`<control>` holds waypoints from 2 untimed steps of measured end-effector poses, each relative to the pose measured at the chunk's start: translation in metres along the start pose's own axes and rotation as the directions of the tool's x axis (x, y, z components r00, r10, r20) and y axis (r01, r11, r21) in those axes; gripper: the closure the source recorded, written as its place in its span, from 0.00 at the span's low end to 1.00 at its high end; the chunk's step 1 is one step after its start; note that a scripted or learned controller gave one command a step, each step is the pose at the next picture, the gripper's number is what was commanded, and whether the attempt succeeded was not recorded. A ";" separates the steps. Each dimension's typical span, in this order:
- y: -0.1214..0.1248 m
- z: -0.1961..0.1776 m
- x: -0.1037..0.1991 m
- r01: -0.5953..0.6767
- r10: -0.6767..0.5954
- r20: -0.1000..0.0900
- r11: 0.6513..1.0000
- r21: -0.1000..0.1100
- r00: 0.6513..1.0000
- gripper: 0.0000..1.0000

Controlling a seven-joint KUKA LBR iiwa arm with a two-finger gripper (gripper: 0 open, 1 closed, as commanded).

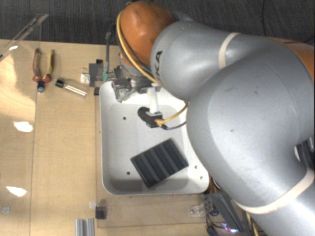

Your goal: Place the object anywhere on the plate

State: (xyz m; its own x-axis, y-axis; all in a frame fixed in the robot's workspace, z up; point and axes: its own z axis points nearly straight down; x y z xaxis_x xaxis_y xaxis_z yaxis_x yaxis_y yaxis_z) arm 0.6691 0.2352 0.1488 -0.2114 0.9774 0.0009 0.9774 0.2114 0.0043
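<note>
Far left on the desk [64, 146] lie red-handled pliers [43, 65], and just right of them a small clear tube [71, 87] with a dark cap. Next comes the white bin [114, 151]. The gripper [122, 88] hangs over its far left corner, and I cannot tell whether it is parted or closed. Nearer the bin's front wall a black ribbed slab [159, 162] lies flat, its long axis slanting from near-left up to far-right, well apart from the gripper. The grey arm [236, 107] looms over the right side.
</note>
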 end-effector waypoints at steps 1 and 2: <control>-0.031 0.058 -0.001 0.216 -0.216 -0.001 0.976 -0.008 0.976 1.00; -0.006 0.007 -0.031 0.635 -0.635 0.002 0.773 -0.004 0.773 1.00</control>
State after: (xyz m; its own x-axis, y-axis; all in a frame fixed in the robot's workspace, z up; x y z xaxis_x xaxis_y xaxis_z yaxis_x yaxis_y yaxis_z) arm 0.6700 0.2034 0.1420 -0.7836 0.6213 -0.0040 0.6212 0.7836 0.0079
